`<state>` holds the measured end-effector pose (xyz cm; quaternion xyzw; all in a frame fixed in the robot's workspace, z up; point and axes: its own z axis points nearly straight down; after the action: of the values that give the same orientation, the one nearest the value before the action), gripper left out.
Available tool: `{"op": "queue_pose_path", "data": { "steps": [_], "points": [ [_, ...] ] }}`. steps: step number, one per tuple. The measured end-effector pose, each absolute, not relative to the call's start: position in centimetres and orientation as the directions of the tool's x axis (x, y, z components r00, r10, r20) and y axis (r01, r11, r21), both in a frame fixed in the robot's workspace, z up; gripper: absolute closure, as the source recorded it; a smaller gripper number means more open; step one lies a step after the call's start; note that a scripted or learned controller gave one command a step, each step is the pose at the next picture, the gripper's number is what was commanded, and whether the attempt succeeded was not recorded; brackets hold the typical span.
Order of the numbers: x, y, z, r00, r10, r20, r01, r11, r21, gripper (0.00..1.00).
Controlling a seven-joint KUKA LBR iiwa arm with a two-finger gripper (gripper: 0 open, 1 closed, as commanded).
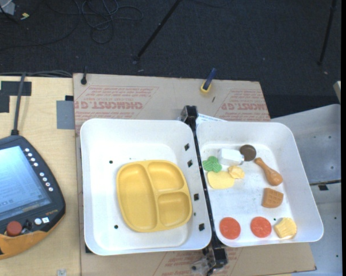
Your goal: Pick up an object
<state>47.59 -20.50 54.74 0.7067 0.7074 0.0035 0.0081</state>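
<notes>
The pale wooden bench (41, 105) carries a brown cardboard sheet with red print (161, 99), and on that sheet sit two shallow white plastic bins side by side. The left bin (98, 154) holds a yellow plastic plate divided into three compartments (154, 195), lying flat near its middle. The right bin (299, 171) holds all the small toy foods, any of which could be the object to pick up.

At the far left of that bin a white rectangular block (230, 155) lies beside a green leafy toy (212, 165). Just right of the block is a dark brown round piece (248, 152), and a tan drumstick (269, 172) slants away from it toward the near right. Below the green toy lies a pale yellow rounded piece (220, 181), touching a smaller yellow bit (237, 173). An orange-brown bread-like chunk (272, 198) sits near the right wall. Along the near edge lie two red discs, one at left (230, 228) and one at right (261, 227), with a yellow wedge (285, 227) just right of them.

On the bench at the near left rests a dark grey control pendant with a screen (20, 194). A small blue and yellow clamp (207, 83) stands at the far edge of the cardboard.

Whether the pincer is released or clenched cannot be told.
</notes>
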Motion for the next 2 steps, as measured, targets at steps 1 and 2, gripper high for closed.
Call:
{"op": "queue_pose_path", "data": {
  "steps": [1,2],
  "points": [
    [47.4,-17.8,27.4,-0.001,1.0,0.007,1.0,0.001,-0.018,1.0],
    [47.5,-18.1,29.2,0.004,1.0,0.001,1.0,-0.004,-0.004,1.0]
  ]
}}
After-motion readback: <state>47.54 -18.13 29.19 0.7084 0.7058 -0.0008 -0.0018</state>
